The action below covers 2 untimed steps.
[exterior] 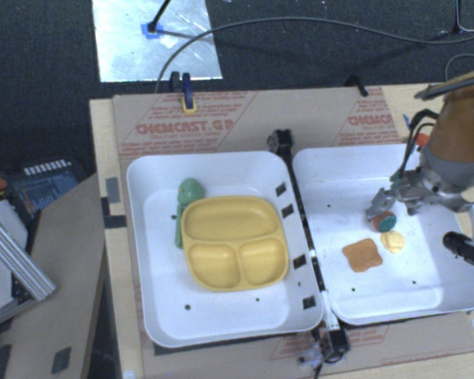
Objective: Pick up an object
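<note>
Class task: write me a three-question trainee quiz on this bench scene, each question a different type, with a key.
1. True or false: the yellow divided plate lies in the right bin.
2. Multiple choice: what lies partly under that plate's far left edge? A) green spoon B) red cup C) blue sponge
3. Fill in: the orange-brown flat piece lies beside a small pale ____ piece, below the gripper.

Key
1. False; it lies in the left bin.
2. A
3. yellow
</note>
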Each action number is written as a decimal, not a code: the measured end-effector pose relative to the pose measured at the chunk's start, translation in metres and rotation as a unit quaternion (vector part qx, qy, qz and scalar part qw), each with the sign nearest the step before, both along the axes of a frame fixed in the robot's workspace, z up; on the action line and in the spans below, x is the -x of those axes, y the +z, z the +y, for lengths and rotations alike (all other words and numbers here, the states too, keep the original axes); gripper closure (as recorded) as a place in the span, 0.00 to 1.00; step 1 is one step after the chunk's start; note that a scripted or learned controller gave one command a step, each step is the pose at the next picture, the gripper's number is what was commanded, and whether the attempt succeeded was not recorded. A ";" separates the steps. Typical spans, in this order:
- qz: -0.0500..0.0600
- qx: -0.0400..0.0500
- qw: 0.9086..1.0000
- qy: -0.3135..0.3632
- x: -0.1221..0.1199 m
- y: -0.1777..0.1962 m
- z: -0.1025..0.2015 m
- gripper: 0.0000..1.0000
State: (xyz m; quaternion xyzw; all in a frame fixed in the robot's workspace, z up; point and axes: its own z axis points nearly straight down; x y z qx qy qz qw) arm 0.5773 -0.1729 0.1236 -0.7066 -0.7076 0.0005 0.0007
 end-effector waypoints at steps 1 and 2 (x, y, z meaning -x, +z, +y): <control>-0.003 0.001 1.000 0.000 -0.002 0.014 -0.001 1.00; -0.004 0.001 1.000 -0.001 0.003 0.072 -0.009 1.00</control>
